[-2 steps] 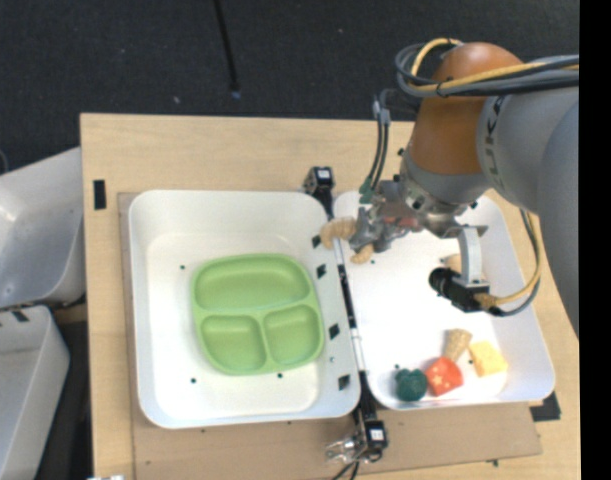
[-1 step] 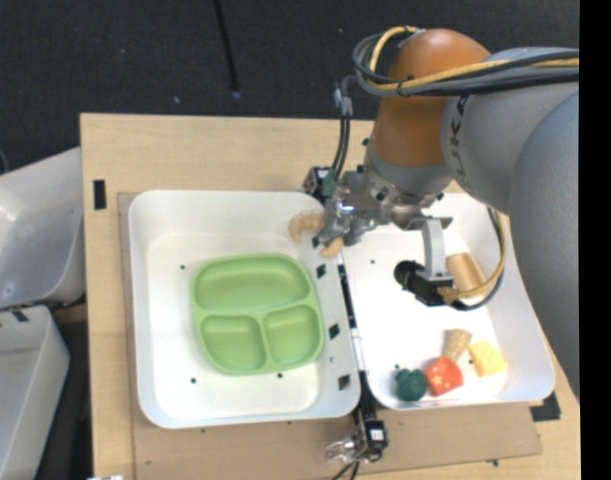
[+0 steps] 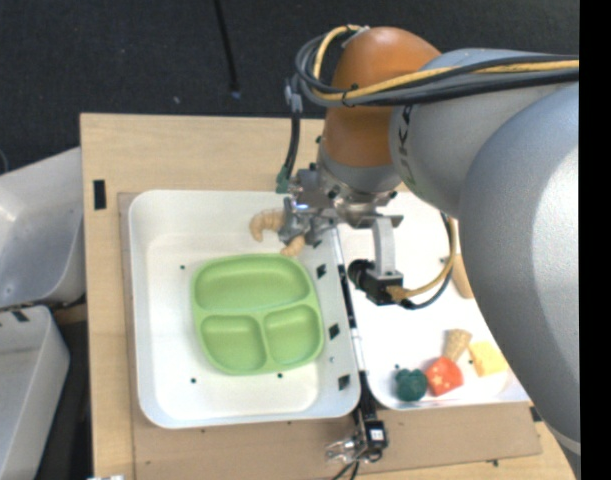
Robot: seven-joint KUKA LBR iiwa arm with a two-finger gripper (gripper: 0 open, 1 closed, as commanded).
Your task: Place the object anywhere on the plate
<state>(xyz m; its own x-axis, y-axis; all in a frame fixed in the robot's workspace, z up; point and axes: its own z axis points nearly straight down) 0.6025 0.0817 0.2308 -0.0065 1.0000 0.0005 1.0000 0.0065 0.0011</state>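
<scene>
A light green plate [image 3: 255,313] with three compartments lies in the middle of the left white bin [image 3: 160,298]. A small tan object [image 3: 269,225] sits right at the tip of my gripper [image 3: 303,224], just beyond the plate's far edge, over the back of the left bin. The wrist and its metal parts cover part of the tan object, so I cannot make out whether it is gripped or merely beside the gripper. The grey arm with its orange band [image 3: 370,98] reaches in from the right, above the wall between the two bins.
The right bin [image 3: 425,393] holds a dark green toy [image 3: 411,384], a red tomato-like toy [image 3: 443,376], a tan cone-shaped piece [image 3: 456,345] and a yellow block [image 3: 487,359] near its front. A black cable with a connector [image 3: 377,283] hangs over that bin.
</scene>
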